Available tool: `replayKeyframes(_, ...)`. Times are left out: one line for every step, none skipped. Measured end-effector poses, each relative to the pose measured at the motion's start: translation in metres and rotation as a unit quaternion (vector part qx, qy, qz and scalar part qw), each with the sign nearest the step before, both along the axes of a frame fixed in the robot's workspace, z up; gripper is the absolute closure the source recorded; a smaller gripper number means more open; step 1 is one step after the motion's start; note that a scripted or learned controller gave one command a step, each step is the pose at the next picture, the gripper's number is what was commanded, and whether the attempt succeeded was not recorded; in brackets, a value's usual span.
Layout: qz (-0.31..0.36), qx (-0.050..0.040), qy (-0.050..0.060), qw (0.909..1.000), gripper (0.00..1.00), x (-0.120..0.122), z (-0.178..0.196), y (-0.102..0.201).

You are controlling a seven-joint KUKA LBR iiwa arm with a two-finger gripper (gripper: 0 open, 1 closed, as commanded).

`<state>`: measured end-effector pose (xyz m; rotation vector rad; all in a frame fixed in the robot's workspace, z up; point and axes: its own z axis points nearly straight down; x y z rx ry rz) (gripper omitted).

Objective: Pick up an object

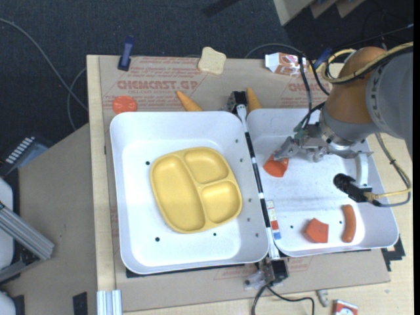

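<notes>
The right bin point(367, 241) holds three items. A small red-orange chunk point(276, 167) lies near its left wall, an orange-red block point(317, 230) sits near the front, and a reddish sausage point(349, 223) lies beside that block. My gripper point(287, 152) hangs low over the bin's back left, just above and to the right of the red-orange chunk. I see nothing held in it. The grey arm with its orange band point(354, 90) covers the bin's back right corner.
The left bin point(131, 176) holds a yellow divided plate point(195, 189). Behind the bins on the cardboard lie a bread piece point(212, 60), a carrot point(189, 102), an orange disc point(124, 104), a blue item point(126, 52) and a small carton point(285, 62). Cables run along the arm.
</notes>
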<state>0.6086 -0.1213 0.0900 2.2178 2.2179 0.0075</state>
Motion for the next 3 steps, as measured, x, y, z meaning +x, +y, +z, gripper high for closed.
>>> replayKeyframes(0.0, 0.0009, -0.004, 1.0, 1.0, 0.003, 0.012, 0.001)
replayKeyframes(0.0, 0.0011, -0.002, 1.0, 0.0, 0.001, 0.01, 0.001)
replayKeyframes(0.0, 0.0008, 0.005, 1.0, 0.0, -0.011, -0.006, 0.022)
